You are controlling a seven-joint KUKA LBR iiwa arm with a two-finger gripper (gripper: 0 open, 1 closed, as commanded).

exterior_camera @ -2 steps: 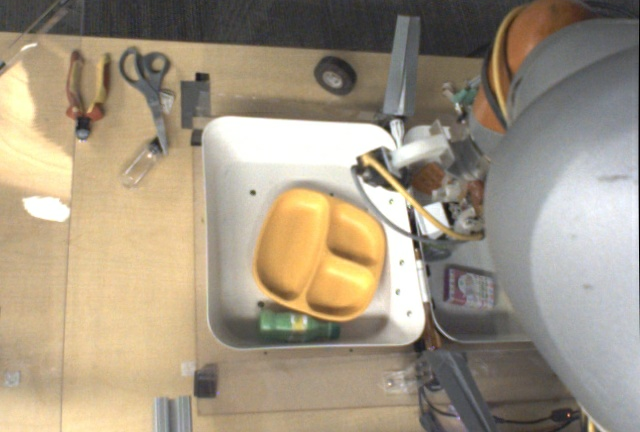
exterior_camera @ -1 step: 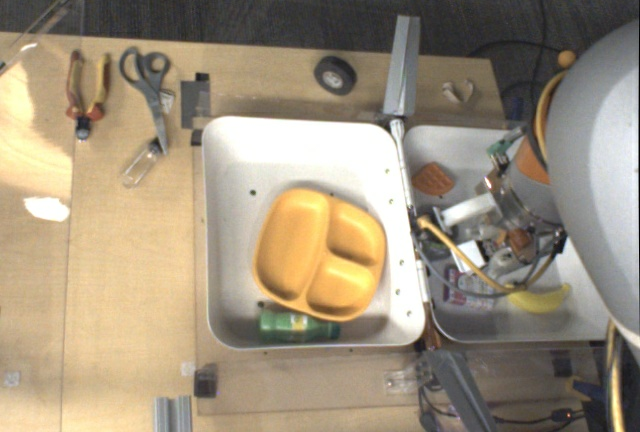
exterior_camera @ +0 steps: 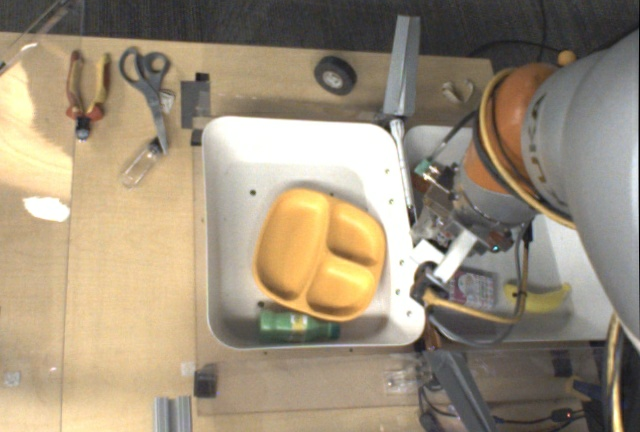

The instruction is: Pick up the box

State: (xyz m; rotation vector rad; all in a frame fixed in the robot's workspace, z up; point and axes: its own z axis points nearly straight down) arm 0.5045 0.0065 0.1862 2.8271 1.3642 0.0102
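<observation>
In the right-hand shallow white bin (exterior_camera: 580, 315), the grey arm (exterior_camera: 590, 150) with its orange band (exterior_camera: 510, 135) reaches in from the right and covers most of the bin's floor. The two-finger gripper (exterior_camera: 432, 282) hangs low at the bin's left wall, just beside the divide between the two bins; cannot tell how it is set, since wrist hardware and cables mask that part. Small box with a purple and white printed face (exterior_camera: 474, 289) lies flat on the bin floor just right of the gripper, partly under the wrist, not seen to be held. Yellow banana (exterior_camera: 540, 298) lies just right of the box, near the bin's front edge. Left-hand shallow white bin (exterior_camera: 240, 150) holds a yellow plastic three-compartment tray (exterior_camera: 322, 252), tilted, its lower edge resting over a green can (exterior_camera: 298, 325) lying on its side by the front wall. On the wooden bench (exterior_camera: 110, 300), well apart to the left: grey-handled scissors (exterior_camera: 150, 85), red-handled pliers (exterior_camera: 86, 90). Black roll of tape (exterior_camera: 335, 74) sits behind the left bin.
</observation>
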